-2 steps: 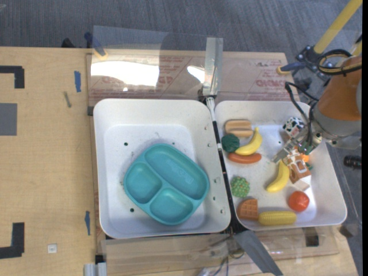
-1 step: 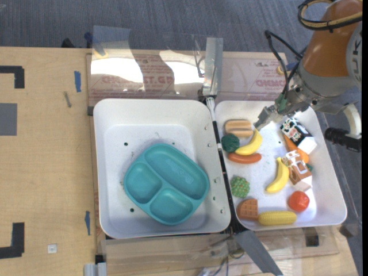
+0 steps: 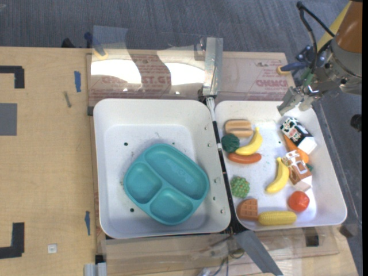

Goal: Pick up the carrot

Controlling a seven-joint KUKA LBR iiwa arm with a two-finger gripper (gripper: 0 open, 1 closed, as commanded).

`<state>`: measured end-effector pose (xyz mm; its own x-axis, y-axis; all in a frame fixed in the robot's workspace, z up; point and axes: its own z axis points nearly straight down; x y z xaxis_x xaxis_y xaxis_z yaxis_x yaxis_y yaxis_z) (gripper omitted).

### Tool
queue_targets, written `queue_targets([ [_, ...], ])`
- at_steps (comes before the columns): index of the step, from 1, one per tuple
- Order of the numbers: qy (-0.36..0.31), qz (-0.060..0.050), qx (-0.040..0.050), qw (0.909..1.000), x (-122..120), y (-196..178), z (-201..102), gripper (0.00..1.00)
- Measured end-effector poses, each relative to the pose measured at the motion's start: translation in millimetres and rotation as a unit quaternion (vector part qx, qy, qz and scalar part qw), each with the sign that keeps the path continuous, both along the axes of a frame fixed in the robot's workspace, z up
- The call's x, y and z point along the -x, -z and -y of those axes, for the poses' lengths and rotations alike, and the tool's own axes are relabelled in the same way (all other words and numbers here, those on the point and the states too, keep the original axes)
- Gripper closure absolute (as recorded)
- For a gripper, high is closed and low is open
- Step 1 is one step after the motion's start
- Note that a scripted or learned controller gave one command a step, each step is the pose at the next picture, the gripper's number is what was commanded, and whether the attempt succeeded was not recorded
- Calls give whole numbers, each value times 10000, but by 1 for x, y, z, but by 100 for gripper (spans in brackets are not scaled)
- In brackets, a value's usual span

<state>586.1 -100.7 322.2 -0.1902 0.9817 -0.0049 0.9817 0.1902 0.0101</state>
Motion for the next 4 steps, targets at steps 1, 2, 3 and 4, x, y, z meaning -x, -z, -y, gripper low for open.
queue_targets([
  [1,369,-109,-18,9993,-22,97,-28,100],
  [2,1052,-19,-9,9944,-52,31,-1,100],
  [3,1524,-45,-7,9883,-77,61,51,100],
  [4,3176,-96,-23,9482,-79,134,74,100],
])
